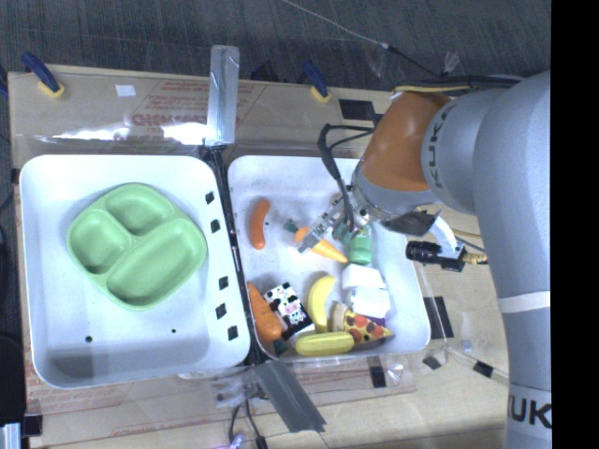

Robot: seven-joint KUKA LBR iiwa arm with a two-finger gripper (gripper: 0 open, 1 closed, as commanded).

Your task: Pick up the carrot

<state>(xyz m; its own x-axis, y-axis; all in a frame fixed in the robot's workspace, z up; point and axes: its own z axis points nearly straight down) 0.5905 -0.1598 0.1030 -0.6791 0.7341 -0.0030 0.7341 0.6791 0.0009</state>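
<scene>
— Two bins sat side by side; where was the gripper?

— Low in the right bin, its fingers right at the carrot, a small orange cone with a green stub, which lay just below and between them.

— Were the fingers closed on it?

— Hard to say. They looked slightly spread and close over its thick end, but the view was too coarse to tell whether they pinched it.

— What crowded it?

— A green bottle just right of the fingers, white blocks below that. Left of the fingers lay a sausage. Further below: a banana, a cow-patterned toy, a pizza slice.

— And the left bin?

— A green divided plate, well apart.
</scene>
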